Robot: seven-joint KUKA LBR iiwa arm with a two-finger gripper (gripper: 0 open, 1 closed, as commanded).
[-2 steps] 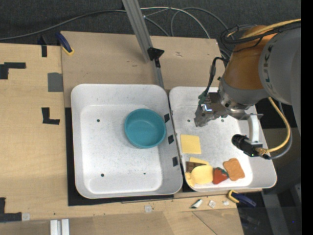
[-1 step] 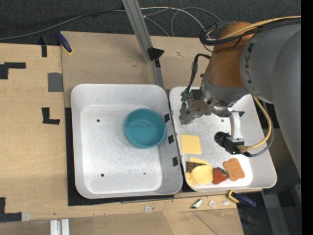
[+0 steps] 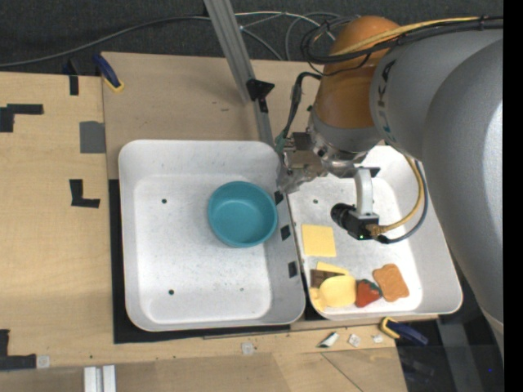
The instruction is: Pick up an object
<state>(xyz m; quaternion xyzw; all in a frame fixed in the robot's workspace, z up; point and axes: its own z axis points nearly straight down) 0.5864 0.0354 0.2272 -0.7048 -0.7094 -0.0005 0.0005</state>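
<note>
Hovering at the seam between the two bins, the gripper (image 3: 292, 172) hides its fingers; we cannot tell their state. Just left and below it, in the left bin (image 3: 147, 219), sits a round, smooth teal bowl (image 3: 241, 213); flat yellow squares (image 3: 319, 240) lie below, in the right bin (image 3: 425, 260).

Left bin (image 3: 147, 219): white, faint dark speckle. Bowl (image 3: 241, 212): teal. Right bin (image 3: 425, 243): white. Square (image 3: 319, 240) in it: pale yellow. Near it, block (image 3: 334, 291) yellow, piece (image 3: 367, 293) red, slab (image 3: 392, 282) orange-brown. Arm (image 3: 458, 113): grey, orange band (image 3: 359, 72). Bench (image 3: 49, 186): tan, black and grey tape marks.
</note>
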